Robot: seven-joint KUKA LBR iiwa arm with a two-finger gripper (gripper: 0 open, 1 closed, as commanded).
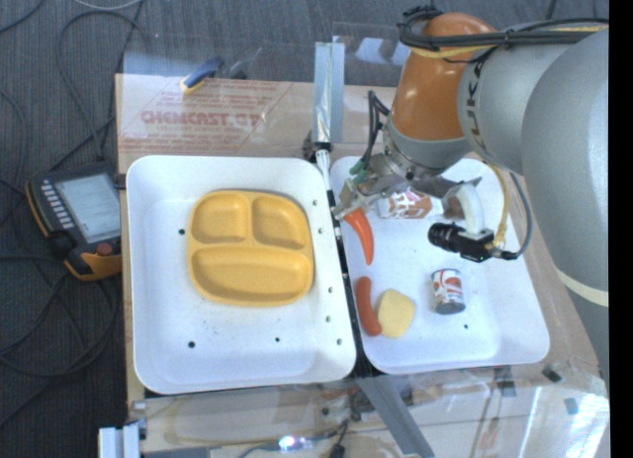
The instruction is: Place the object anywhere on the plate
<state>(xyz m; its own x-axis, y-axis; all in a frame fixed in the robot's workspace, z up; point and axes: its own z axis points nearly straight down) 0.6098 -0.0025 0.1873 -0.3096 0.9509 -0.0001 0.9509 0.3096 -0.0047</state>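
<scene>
Plate (251, 247) sits in the left bin (148, 347); claw (354, 211) grips an orange chili (364, 235).

Plate (252, 248) yellow-orange, in white left bin (158, 347). Right bin (495, 332) white: orange-red pepper (363, 235), red-brown sausage (367, 306), pale yellow block (397, 314), red-and-white can (448, 291). Arm grey, orange band (440, 75).

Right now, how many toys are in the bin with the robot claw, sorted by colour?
Orange: 1, the carrot-like piece
Red: 1, the sausage
Yellow: 1, the chunk
Red and white: 1, the small can
Total: 4
</scene>
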